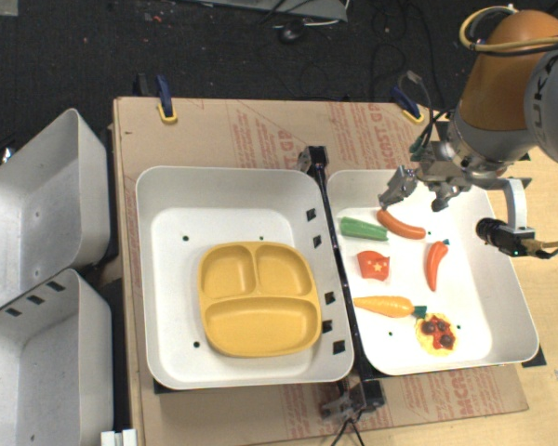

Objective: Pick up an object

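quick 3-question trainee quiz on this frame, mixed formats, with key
1. True or false: the yellow divided plastic plate lies in the right white bin.
2. Which item lies nearest the hand? A) orange toy sausage B) orange toy carrot C) small toy pizza slice
3. Fill in: the green toy vegetable lies directly above the red toy ____ in the view.

Key: 1 false, it lies in the left white bin; 2 A; 3 strawberry.
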Available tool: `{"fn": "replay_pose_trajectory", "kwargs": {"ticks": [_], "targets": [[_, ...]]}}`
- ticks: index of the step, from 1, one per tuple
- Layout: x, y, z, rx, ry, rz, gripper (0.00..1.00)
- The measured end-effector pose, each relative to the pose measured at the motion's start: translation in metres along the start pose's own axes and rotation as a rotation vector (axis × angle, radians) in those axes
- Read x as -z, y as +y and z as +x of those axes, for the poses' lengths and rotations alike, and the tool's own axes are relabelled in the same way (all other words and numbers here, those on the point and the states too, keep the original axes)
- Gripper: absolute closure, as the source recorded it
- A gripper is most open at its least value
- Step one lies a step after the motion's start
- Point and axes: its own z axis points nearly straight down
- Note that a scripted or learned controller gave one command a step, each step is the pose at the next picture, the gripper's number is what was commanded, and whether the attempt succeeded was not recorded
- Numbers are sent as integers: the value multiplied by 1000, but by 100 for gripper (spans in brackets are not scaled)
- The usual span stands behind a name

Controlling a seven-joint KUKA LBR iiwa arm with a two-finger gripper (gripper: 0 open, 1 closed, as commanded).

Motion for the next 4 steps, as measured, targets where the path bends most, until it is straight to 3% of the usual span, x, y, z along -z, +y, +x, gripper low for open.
{"fn": "replay_pose_trajectory", "kwargs": {"ticks": [1, 4], "targets": [[8, 2, 0, 2, -1, -14, 0], [-139, -5, -8, 0, -1, -9, 0]]}}
